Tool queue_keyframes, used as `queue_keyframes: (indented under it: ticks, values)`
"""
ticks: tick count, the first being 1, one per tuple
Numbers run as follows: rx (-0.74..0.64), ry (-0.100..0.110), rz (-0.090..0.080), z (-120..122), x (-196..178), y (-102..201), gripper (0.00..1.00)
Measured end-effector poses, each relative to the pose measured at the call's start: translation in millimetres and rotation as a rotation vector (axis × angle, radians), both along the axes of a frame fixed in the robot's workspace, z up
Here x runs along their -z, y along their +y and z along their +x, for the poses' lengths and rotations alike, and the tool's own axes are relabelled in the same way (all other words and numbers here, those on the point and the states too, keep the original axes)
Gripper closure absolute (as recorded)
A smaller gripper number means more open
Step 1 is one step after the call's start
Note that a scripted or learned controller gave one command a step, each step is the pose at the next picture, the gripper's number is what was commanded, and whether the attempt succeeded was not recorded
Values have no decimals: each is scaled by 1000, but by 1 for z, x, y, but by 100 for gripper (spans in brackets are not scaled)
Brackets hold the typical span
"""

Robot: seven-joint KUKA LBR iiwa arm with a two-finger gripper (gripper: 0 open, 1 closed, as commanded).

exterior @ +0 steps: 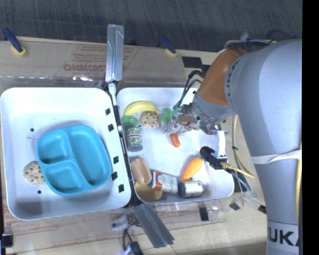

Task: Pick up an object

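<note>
Over the right bin: the jaws point(176, 122) hang low at the end of the grey arm point(266, 89), just above the bare white floor of the right bin point(159, 153); whether they stand apart or together I cannot tell — the wrist hides them

Nearest target: a small orange carrot piece point(174, 139) lies just below them, apart from its neighbours

Close by: a cookie point(149, 119), a banana point(140, 108) and a green-lidded jar point(133, 134) sit to their left; a green piece point(167, 114) lies just beside them

Lower rim: a larger carrot point(192, 169), a can point(190, 188), a red-labelled bottle point(165, 182) and a bread roll point(141, 170) crowd together

Left bin: a blue divided plate point(73, 158) and a second cookie point(34, 172)

Doing it well: I judge the small carrot piece the easy pick — centre over it, straddle its short width, descend squarely to the floor; close only once seated, or it may roll free
</note>
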State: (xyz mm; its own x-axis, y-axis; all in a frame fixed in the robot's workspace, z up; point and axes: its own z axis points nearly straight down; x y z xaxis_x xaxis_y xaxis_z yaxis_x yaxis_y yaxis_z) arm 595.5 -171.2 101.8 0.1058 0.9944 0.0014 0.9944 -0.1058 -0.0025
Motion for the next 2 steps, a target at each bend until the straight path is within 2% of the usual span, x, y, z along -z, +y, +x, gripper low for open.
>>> queue_keyframes:
  ticks: [1, 2]
  values:
    - [-24, -10, 0, 50, -101, 54, 100]
    - [-77, -2, 2, 62, -94, 130, 100]
